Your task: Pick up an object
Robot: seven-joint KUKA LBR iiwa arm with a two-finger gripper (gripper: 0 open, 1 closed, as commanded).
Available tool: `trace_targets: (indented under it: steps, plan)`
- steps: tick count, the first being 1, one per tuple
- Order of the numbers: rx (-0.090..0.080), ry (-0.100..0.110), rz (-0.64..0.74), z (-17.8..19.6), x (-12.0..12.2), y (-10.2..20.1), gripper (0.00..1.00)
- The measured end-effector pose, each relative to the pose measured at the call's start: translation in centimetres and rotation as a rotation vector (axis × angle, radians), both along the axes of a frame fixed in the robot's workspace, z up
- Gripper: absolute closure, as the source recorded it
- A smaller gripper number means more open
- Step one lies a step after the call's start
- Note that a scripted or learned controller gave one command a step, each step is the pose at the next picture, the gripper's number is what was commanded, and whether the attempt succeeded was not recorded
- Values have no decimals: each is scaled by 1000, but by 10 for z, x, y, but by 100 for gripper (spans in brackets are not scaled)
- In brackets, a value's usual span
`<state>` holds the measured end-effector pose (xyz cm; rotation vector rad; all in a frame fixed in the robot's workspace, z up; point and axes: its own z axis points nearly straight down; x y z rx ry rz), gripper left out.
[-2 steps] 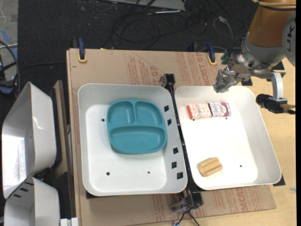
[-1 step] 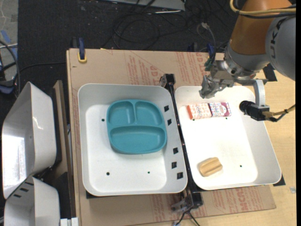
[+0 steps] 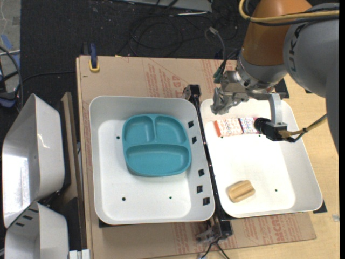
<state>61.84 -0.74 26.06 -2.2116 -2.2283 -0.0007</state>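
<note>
In the right bin (image 3: 302, 198) a small white and red packet (image 3: 233, 127) lies near the far edge, and a tan block (image 3: 240, 191) rests near the front. A teal divided plate (image 3: 157, 144) sits in the left bin (image 3: 108, 198). My gripper (image 3: 221, 106) hangs over the far left corner of the right bin, just above and left of the packet. Nothing is visibly held in it.
The arm's orange band (image 3: 275, 15) and grey wrist cover the far right corner. A black fitting on a cable (image 3: 268, 129) hangs beside the packet. Black clips (image 3: 200, 171) line the seam between the bins. Another white bin (image 3: 32, 150) stands off the bench at the left.
</note>
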Motion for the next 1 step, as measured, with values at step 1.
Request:
trace_targets:
  steps: [1]
  plan:
    - [0, 0, 0, 1, -8, 49, 100]
